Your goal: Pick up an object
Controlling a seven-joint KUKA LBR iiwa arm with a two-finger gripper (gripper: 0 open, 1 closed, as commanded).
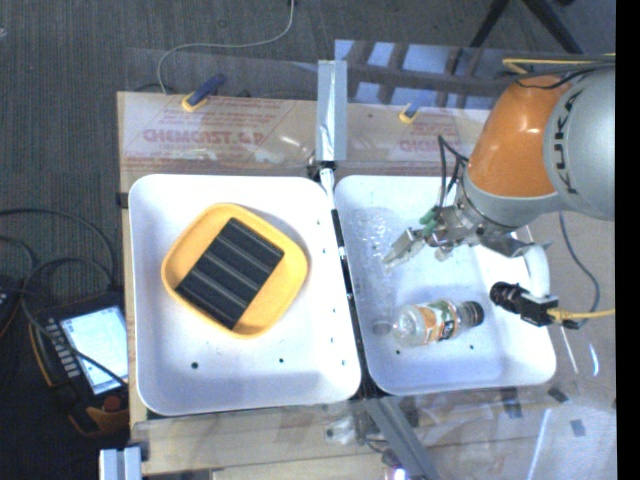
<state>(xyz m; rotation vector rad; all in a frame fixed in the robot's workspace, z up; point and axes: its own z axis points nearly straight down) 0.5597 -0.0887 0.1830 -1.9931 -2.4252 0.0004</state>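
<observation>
A clear plastic bottle (437,321) with an orange label and a dark cap lies on its side near the front of the right bin (520,368). In the left bin (150,368) a yellow dish-shaped object (236,268) with a black ribbed top rests at the middle. My gripper (420,251) hangs over the middle of the right bin, just behind the bottle and apart from it. Its fingers (398,248) are spread open with nothing between them. The orange band of the arm (515,148) sits above it to the right.
A black plug on a yellow cable (518,300) hangs off the arm to the right of the bottle. A metal divider (330,118) rises behind the two bins. A crinkled clear film patch (372,230) lies on the right bin's floor, left of the gripper.
</observation>
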